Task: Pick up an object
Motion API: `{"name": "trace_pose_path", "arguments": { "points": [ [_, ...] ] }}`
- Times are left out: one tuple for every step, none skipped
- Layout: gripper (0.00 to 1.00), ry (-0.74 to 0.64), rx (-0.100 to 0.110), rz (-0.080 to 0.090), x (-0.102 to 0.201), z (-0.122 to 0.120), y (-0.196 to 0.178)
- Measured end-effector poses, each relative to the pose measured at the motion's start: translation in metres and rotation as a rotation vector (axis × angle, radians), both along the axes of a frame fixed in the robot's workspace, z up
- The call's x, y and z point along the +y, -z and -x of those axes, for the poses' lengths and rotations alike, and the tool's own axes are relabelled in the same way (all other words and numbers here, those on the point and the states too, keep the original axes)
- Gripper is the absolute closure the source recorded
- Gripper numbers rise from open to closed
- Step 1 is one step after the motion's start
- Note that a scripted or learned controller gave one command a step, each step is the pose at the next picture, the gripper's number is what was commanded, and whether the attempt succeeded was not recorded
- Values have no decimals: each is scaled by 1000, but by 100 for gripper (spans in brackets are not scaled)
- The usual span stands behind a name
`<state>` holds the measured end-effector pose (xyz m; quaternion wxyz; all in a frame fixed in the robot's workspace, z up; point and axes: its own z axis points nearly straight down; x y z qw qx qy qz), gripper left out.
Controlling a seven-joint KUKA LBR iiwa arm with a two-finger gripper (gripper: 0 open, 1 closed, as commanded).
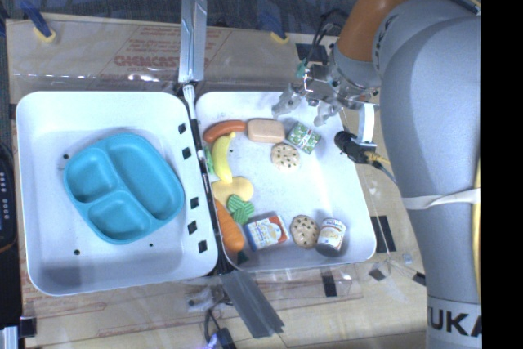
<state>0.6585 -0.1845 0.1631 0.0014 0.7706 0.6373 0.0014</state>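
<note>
My gripper [304, 108] hangs over the far side of the right bin [353, 176], its fingers spread open with nothing between them. Just below it lie a small green carton [304, 137], a tan block [265, 130] and a cookie [284, 155]. Along the bin's left wall are a sausage [224, 129], a banana [221, 157], a yellow piece [233, 190], a green ridged toy [242, 209] and a carrot [230, 230]. Near the front sit an orange-and-blue box [265, 231], a second cookie [304, 230] and a small can [331, 234].
The left bin [41, 143] holds a blue divided plate [122, 186]. A metal clamp [193, 41] stands at the far end of the divider between the bins. The arm's grey body [429, 118] covers the bench to the right of the right bin.
</note>
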Motion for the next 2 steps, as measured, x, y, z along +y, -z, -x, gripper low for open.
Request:
{"name": "trace_pose_path", "arguments": {
  "points": [
    [0,-298,-12,2,-7,-5,59],
    [0,-298,-12,2,-7,-5,59]
  ]
}}
